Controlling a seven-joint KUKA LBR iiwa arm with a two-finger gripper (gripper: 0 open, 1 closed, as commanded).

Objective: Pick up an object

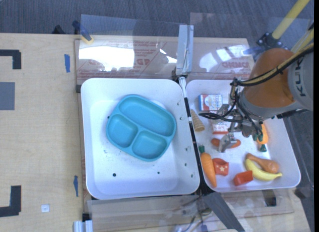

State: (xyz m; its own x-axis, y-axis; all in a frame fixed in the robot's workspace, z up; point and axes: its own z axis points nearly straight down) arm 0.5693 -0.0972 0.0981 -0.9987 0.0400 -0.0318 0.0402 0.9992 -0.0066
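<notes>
Toy food (256,168) lies under the hand (228,142), apparently untouched

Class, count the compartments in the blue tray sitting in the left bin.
3: one long compartment along the far side of the blue tray, and two smaller ones along its near side, left and right.

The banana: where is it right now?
In the camera view, the banana lies in the right bin, near its front right corner, beside a red piece and below the gripper.
</notes>
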